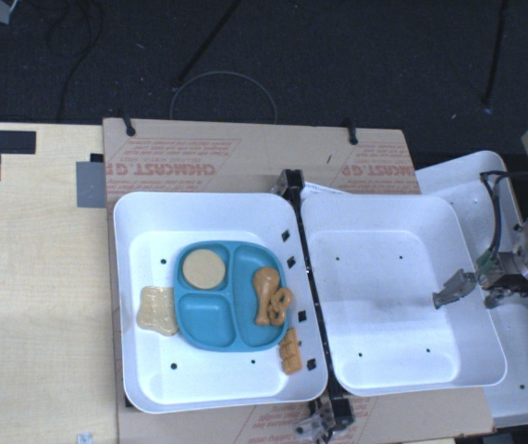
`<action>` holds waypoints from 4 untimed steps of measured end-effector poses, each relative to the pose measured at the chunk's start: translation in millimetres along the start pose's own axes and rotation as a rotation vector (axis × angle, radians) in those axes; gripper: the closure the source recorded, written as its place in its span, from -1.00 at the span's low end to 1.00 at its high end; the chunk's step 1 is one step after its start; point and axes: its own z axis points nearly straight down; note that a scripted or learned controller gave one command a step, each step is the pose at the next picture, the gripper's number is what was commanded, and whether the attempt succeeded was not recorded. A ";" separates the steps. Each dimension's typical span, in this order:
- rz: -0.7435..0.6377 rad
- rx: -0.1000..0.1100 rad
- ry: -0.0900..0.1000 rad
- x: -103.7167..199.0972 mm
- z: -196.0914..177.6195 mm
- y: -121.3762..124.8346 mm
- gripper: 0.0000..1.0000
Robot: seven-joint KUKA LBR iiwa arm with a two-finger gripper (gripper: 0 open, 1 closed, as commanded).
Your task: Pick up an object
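A blue divided plate [210, 326] lies in the left bin [143, 225]. On it rest a round tan biscuit [202, 268] and a brown pretzel-shaped piece [271, 296]. A pale beige slice [157, 310] lies against the plate's left edge, and a small orange-brown chunk [290, 351] sits by its lower right corner. My gripper [481, 291] hovers at the right rim of the right bin [384, 248], far from all these objects. Its fingers [451, 292] are spread open with nothing between them.
A black divider [305, 285] with clips separates the two bins. Both bins rest on a cardboard sheet [245, 160] over a wooden bench [32, 294]. Cables [497, 215] hang above the gripper at the right.
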 end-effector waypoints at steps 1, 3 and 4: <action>-0.004 -0.012 -0.003 0.4 -6.8 2.6 -1.00; -0.004 -0.006 0.000 7.9 103.4 5.8 -1.00; -0.003 -0.012 -0.003 8.6 135.0 6.4 -1.00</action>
